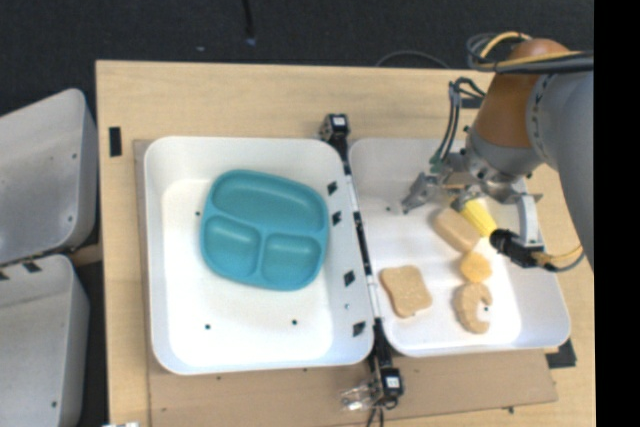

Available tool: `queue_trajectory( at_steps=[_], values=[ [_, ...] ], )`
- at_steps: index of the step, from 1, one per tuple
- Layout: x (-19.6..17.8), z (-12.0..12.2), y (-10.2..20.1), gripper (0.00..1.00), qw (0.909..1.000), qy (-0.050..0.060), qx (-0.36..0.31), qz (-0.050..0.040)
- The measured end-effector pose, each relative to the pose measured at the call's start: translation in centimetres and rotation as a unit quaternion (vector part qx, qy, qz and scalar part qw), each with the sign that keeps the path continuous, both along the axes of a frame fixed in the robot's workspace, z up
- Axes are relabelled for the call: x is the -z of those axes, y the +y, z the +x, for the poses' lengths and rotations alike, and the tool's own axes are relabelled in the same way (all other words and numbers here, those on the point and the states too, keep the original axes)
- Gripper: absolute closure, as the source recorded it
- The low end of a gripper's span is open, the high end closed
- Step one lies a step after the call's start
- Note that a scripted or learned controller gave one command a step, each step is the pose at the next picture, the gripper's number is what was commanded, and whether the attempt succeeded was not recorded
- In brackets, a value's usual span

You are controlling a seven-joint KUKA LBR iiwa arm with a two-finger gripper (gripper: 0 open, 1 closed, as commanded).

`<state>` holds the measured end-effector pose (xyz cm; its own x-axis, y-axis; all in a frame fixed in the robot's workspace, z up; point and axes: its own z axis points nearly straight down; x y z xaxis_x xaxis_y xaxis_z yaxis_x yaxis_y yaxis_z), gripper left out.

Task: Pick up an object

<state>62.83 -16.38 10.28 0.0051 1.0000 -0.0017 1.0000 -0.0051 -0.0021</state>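
Fingers of our gripper (452,190) hang over the right bin's (540,315) far half; we cannot tell their spread. We judge the tan block (455,231) nearest, just toward the bin's near edge, long axis running diagonally toward the near right corner.

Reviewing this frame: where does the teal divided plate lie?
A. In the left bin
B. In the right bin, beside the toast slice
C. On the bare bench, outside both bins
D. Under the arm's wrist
A: the teal divided plate lies flat inside the left bin, while the toast slice sits in the right bin.
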Motion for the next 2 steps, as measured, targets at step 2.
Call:
queue_trajectory(
  at_steps=[2],
  values=[
    [-5.9,0.3,-0.5,1.00,1.0000,-0.004,0.001,-0.0002]
  ],
)
